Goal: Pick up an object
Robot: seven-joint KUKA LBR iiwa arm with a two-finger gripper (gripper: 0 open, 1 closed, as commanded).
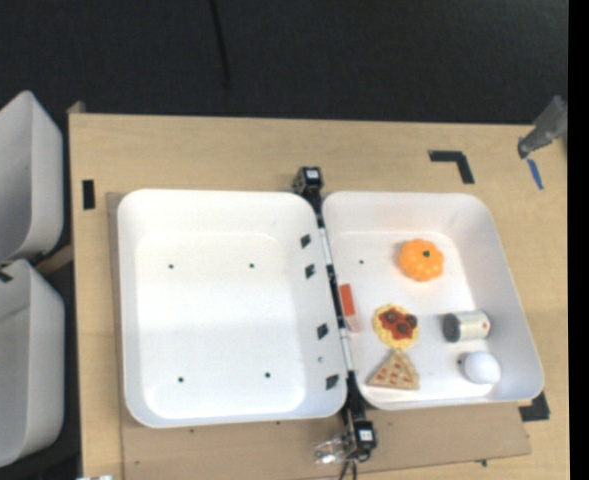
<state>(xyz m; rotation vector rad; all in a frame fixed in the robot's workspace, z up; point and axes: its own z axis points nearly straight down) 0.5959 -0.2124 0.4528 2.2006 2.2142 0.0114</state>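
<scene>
The right bin (471, 211) holds several small items: an orange pumpkin (421, 259), a round yellow tart with red topping (396, 325), a grey and white cylinder (465, 326) lying on its side, a white ball (480, 367) and a tan triangular slice (393, 373). A small orange-red bar (346, 302) lies against the bin's left wall. A grey part of my gripper (542, 131) pokes in at the right edge, above the bench's far right corner and well clear of the right bin and every item.
The left bin (214, 308) sits beside the right one, joined by a black clip strip (329, 288). White rounded housings (9, 268) stand off the bench's left side. Black corner marks (454, 163) and a blue mark (536, 175) are on the wooden bench.
</scene>
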